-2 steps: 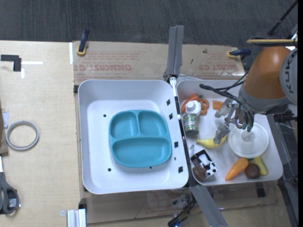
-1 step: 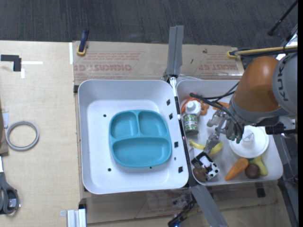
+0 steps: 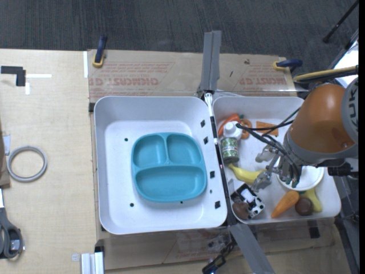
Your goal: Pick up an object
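In the right bin (image 3: 331,210), the gripper (image 3: 266,176) hangs just above the banana (image 3: 246,174). Whether it is spread or pinching cannot be told. A carrot (image 3: 284,204) lies nearby.

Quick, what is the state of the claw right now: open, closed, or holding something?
Claw: low in the right bin, just above the banana; open or closed cannot be told, and no object is seen held.

Robotics lab — clamped bench (image 3: 45,221), bins (image 3: 108,170).

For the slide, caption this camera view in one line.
Gripper low over the right bin by a banana; blue divided plate in the left bin.
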Tool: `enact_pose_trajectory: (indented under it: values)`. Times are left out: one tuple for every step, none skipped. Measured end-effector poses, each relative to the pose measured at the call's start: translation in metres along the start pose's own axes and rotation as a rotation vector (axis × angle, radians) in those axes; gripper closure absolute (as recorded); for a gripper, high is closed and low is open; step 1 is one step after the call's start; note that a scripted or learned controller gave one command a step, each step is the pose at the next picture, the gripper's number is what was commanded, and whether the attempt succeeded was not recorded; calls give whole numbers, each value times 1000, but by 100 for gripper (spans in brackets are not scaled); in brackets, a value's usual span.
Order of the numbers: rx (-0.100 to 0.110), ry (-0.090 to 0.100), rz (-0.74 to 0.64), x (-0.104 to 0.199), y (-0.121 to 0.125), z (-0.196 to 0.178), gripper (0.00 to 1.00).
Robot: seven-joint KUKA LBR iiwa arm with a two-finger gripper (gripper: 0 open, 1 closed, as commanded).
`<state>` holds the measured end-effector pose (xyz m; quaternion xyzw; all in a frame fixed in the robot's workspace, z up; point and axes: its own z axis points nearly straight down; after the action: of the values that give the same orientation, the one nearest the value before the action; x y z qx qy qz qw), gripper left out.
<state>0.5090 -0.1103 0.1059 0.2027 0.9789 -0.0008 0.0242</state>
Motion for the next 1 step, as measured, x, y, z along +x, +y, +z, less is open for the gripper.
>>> enact_pose_trajectory:
  values:
    - [7, 44, -55, -69, 24, 17, 0]
